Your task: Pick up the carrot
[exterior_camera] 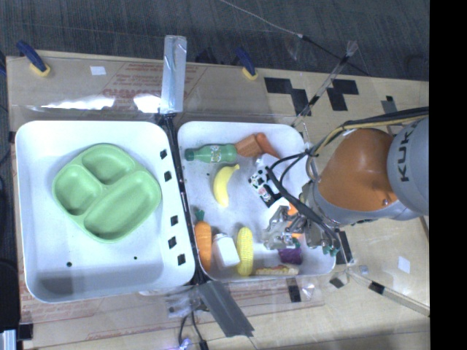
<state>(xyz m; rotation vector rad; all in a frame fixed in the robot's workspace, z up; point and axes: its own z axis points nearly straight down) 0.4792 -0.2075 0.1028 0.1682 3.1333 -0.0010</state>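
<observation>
Arm point(365, 177) low (right bin point(191, 195)).

carrot point(203, 243) hemmed by bin wall point(187, 217), white block point(227, 251), corn point(245, 251)

The left bin point(29, 195) holds a green divided plate point(107, 190) with three wells, sitting toward its 12 o'clock half. In the right bin point(191, 141), a green bottle point(211, 153) lies on its side at about 11 o'clock, an orange-brown block point(253, 145) just beside it at 12. A banana point(224, 184) lies near the centre. At 6 o'clock, a corn cob point(245, 251) stands beside a white block point(225, 251) (touching, it seems). A purple item point(290, 255) lies at 5 o'clock.
</observation>
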